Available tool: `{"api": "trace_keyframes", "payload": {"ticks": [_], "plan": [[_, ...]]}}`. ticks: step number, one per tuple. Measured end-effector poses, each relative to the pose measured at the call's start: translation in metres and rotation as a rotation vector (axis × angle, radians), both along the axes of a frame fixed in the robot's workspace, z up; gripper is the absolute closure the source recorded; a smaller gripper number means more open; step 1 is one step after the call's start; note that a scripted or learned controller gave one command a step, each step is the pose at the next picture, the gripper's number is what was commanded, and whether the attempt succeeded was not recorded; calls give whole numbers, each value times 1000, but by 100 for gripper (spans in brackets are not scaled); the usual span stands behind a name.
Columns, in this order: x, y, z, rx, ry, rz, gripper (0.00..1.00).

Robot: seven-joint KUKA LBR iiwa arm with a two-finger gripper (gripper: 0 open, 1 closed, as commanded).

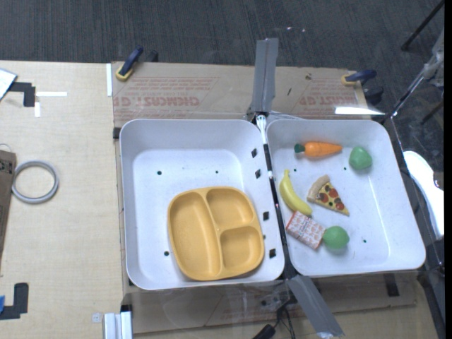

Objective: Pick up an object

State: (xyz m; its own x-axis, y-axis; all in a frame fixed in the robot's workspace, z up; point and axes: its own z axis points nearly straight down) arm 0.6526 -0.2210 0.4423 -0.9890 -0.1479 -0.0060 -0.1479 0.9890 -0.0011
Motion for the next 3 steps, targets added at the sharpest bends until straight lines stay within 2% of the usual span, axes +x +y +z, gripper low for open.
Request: {"api": "trace_keyframes", "payload": {"ticks": [1,2,3], "plan": [[8,0,0,-2,-1,460,100],[8,0,-4,-2,0,534,100],[8,0,0,-4,-2,1006,100]]}}
